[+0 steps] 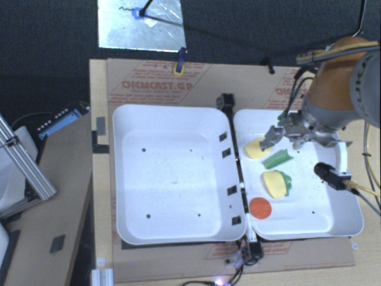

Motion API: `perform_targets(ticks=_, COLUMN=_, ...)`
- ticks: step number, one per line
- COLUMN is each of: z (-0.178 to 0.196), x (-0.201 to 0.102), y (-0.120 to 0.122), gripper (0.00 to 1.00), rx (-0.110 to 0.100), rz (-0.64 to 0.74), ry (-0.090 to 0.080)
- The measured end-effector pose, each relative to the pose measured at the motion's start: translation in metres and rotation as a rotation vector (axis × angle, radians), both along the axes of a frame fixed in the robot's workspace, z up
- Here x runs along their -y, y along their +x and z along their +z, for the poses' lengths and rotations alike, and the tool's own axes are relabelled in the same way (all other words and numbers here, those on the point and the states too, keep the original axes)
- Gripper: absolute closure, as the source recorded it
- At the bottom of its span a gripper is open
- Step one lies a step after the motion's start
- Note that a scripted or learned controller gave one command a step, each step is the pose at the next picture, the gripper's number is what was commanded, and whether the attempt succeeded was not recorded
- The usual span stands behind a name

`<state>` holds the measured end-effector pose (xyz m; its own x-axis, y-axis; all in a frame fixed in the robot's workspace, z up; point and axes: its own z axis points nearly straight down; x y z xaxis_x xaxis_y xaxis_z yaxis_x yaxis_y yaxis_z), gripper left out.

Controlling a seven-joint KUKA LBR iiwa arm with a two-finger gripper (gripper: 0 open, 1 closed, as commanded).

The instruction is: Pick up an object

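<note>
We see two white bins side by side on a cardboard-covered bench (161, 79). All the loose things lie in the right bin (309, 213), in its left half, close to the wall shared with the left bin (172, 183).

The grey-and-orange arm (339, 88) comes in over the right bin's far right corner. The gripper (272, 137) sits low over the far left part of that bin, just above the near edge of a pale yellow piece (253, 150). We cannot tell if they touch, and nothing is visibly held. Whether the gripper is released or clenched we cannot tell either.

- Pale yellow piece: nearest the shared wall, toward the far edge.
- Green piece (277, 158): elongated, lying at a slant just beside the yellow piece, on its near right side.
- Yellow block (273, 185): mid-bin, with a small green thing (287, 182) touching its right side.
- Red disc (260, 208): flat, near the shared wall, closest to the near edge.

Beyond the bins, a shiny metal sheet (141, 16) lies past the bench's far edge, and a yellow-and-blue clip (179, 64) sits on that edge.
</note>
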<state>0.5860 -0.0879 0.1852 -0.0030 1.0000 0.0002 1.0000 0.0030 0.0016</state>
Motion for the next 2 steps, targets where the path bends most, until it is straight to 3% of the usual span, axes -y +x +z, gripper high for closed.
perform_targets(ticks=1, z=0.011, x=0.0, y=0.001, gripper=1.0, rx=0.002, rz=0.002, ry=0.0)
perform_targets(ticks=2, z=0.15, x=0.022, y=0.017, gripper=1.0, rx=0.018, rz=0.001, ry=-0.005)
